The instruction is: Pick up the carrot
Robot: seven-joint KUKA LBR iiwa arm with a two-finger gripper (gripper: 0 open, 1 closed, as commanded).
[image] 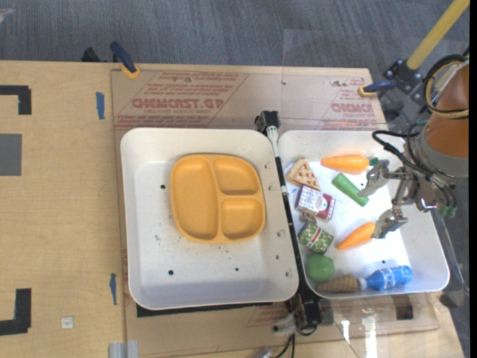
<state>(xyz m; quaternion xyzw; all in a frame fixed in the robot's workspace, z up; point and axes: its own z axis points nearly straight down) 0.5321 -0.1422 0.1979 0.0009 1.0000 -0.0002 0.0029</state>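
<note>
Two orange carrots lie in the right bin (436, 241). One carrot (344, 162) with a green top lies near the far wall. The other carrot (356, 236) lies slantwise in the middle. My gripper (383, 198) hangs over the bin's right half, open, with its fingers spread wide. The near fingertip (389, 222) is at the right end of the middle carrot. Its far fingertip (376, 174) is beside the first carrot's leafy end. Nothing is held between the fingers.
The right bin also holds a green stick (350, 187), a pizza slice (302, 174), a red-and-white packet (314, 202), a green can (315, 238), a green ball (321, 268), a brown cone (344, 283) and a blue bottle (389, 277). A yellow divided plate (218, 198) sits in the left bin (141, 259).
</note>
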